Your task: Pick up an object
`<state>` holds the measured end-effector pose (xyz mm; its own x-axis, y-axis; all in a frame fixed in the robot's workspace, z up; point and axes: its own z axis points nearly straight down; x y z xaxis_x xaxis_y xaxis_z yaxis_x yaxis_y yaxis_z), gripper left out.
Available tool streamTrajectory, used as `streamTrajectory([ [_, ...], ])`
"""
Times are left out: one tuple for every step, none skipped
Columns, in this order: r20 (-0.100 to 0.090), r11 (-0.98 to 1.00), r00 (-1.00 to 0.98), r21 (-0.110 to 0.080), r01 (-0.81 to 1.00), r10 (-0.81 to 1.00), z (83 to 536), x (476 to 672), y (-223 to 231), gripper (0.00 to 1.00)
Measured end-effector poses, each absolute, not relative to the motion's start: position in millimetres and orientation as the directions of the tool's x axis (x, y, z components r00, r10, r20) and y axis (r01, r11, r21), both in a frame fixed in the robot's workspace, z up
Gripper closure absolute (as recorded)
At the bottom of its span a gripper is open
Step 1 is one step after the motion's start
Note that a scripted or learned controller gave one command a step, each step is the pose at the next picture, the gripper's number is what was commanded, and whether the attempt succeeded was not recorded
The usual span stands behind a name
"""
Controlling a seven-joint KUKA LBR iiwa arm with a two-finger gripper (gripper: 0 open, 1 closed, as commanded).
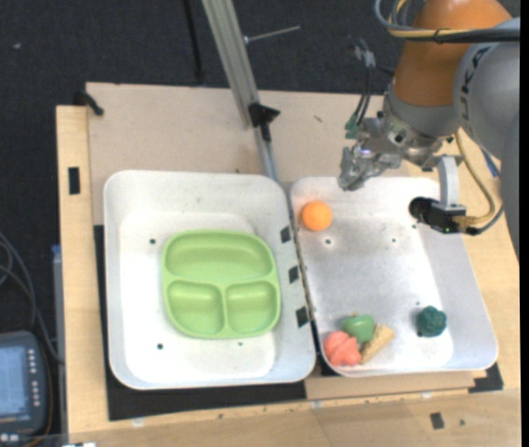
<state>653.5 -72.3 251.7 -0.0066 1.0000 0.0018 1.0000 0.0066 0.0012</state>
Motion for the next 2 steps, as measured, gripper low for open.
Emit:
streamTrajectory([
  [0.001,0.007,-0.007,0.0,1.0,1.0,240,650.0,-19,1.0],
  [0.002,0.008,-0.008,0.002,1.0,1.0,248,655.5,41,1.0],
])
